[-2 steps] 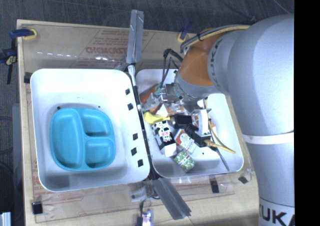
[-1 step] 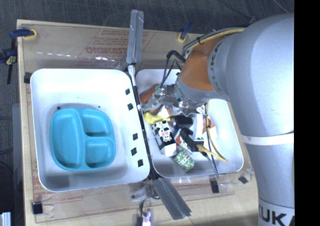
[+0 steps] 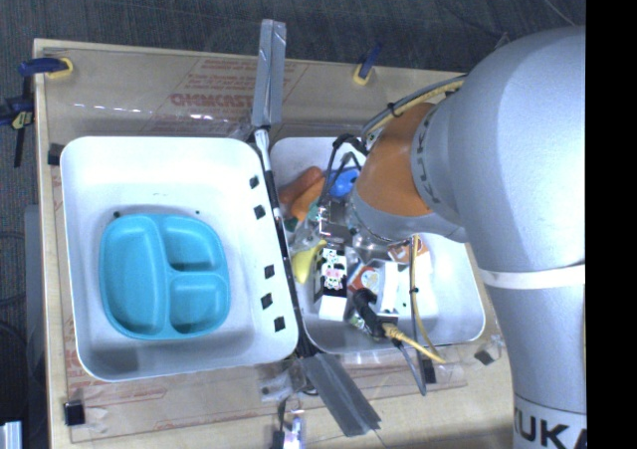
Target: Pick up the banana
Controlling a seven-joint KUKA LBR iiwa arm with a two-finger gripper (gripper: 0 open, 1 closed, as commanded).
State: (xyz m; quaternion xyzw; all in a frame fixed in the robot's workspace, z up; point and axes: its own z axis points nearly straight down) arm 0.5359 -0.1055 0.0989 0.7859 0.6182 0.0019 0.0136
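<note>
A strip of yellow, which looks like the banana (image 3: 303, 264), lies against the left wall of the right bin (image 3: 460, 306). Most of it is hidden by the gripper and the bin divider. My gripper (image 3: 332, 272) is down inside the right bin, immediately right of that yellow strip. The grey arm with its orange band (image 3: 393, 178) covers much of the bin from the right. I cannot see anything held.
An orange carrot-like piece (image 3: 303, 188), a small green thing (image 3: 320, 210) and a blue object (image 3: 344, 182) lie at the back of the right bin. The left bin (image 3: 90, 163) holds a blue divided plate (image 3: 164, 275). The bins' raised walls meet in the middle.
</note>
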